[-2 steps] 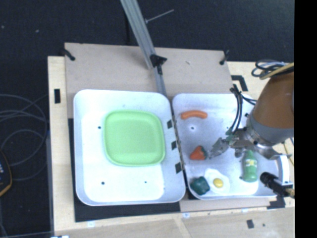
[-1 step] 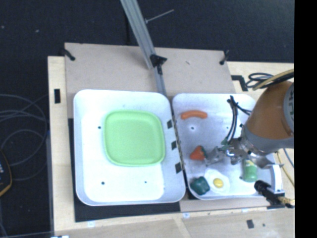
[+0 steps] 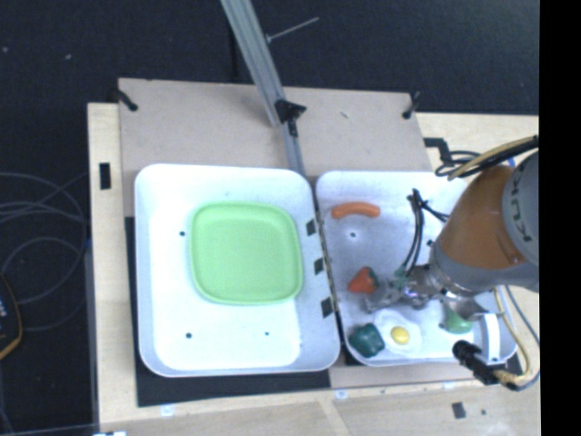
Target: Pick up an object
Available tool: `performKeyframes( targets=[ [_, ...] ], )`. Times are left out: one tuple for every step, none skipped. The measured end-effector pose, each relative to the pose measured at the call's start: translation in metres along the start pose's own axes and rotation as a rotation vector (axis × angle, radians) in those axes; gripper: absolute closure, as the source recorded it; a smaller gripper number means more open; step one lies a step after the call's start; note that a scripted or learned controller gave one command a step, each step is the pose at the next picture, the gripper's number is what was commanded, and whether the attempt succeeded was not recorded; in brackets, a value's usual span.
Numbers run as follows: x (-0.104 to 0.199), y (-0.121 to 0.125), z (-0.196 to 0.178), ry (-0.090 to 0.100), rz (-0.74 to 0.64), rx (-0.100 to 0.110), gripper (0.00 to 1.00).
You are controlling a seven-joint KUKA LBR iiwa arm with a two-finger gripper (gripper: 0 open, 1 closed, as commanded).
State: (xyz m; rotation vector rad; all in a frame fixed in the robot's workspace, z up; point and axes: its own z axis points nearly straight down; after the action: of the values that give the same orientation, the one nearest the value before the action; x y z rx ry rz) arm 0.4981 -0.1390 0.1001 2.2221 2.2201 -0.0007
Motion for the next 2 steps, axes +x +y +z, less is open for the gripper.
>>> performKeyframes(
  targets=[
    [0.000,0.001,-0.012,0.000,0.001,-0.004,1.00],
    [0.005,0.001,-0.072,0.000,-0.001,-0.006,1.00]
  ],
)
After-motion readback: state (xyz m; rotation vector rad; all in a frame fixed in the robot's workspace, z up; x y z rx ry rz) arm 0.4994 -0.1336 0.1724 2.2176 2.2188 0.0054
